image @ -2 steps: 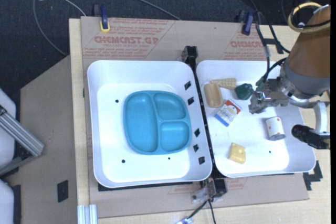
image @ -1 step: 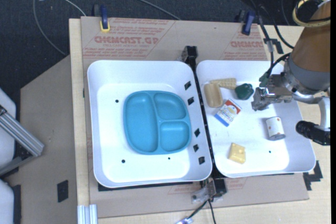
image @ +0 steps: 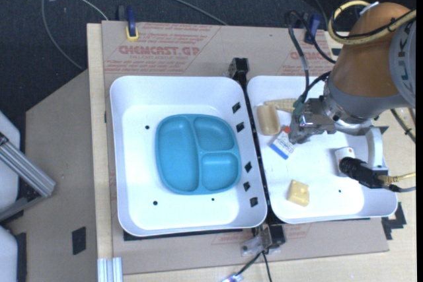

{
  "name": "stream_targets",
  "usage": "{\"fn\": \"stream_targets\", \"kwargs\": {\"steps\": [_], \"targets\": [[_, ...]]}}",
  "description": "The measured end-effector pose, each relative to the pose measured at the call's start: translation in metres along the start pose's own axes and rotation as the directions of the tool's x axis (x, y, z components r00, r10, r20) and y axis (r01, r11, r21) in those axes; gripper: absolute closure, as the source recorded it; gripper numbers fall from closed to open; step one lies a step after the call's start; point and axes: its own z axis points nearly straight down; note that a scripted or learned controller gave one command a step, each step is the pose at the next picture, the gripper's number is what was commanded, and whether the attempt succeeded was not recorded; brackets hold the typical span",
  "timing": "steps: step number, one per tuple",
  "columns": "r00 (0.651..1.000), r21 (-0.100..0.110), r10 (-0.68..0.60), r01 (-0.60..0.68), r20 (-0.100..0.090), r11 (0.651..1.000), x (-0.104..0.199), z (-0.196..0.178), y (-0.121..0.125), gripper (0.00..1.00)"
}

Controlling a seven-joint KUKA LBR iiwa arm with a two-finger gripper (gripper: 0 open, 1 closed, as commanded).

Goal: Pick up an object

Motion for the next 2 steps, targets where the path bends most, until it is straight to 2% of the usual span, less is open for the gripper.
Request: {"fn": "stream_targets", "kwargs": {"steps": [2], "targets": [[1.0, -0.004, 0.001, -0.001, 0.002, 1.0, 0.091, -0.001, 0.006, 1.0]]}}
